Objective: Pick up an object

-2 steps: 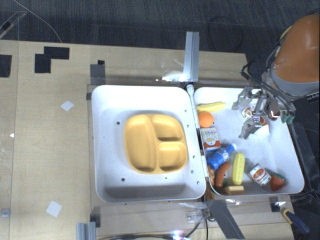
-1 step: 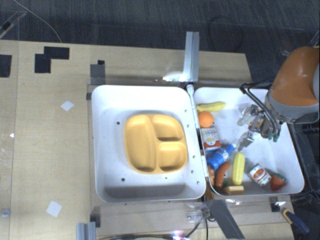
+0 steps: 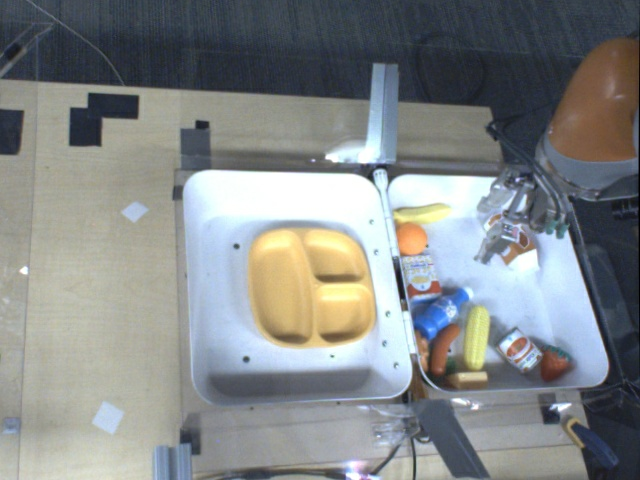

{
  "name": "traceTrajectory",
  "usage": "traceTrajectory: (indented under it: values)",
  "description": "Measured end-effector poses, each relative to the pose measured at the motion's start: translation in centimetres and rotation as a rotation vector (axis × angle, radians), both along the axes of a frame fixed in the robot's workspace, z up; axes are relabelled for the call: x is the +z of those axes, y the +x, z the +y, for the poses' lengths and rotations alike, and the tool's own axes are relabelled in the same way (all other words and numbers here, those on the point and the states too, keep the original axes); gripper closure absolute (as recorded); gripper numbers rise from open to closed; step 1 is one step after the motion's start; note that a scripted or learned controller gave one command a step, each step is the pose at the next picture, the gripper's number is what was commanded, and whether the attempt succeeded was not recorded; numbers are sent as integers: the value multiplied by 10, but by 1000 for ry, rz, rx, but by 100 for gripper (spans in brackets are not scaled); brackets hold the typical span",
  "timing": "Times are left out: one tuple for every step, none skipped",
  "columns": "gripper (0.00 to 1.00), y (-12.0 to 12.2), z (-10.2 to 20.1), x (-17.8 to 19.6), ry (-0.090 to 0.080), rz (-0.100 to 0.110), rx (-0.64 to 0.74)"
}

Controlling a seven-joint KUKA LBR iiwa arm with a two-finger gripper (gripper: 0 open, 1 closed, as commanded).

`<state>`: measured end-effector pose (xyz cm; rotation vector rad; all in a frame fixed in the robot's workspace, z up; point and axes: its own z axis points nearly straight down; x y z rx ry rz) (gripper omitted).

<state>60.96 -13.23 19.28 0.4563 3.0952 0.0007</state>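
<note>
My gripper [image 3: 503, 230] hangs over the back of the right bin [image 3: 570, 298], below the orange band of the arm [image 3: 598, 103]. A small brown and white object [image 3: 520, 252] lies right under it, touching or very near its tip; whether it is gripped is unclear. Along the bin's left side lie a banana [image 3: 422, 211], an orange [image 3: 411, 238], a red and white packet [image 3: 420, 274] and a blue bottle [image 3: 441, 313]. A corn cob [image 3: 477, 334], a small can [image 3: 518, 348] and a red piece [image 3: 556, 365] sit at the front.
The left bin [image 3: 215, 338] holds a yellow divided tray [image 3: 310, 285]. A metal post [image 3: 384, 113] stands behind the wall between the two bins. Bare white floor shows in the right bin's middle and right part.
</note>
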Motion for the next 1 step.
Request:
traceTrajectory:
  values:
    - [0, -43, -75, 28, -5, 2, 206]
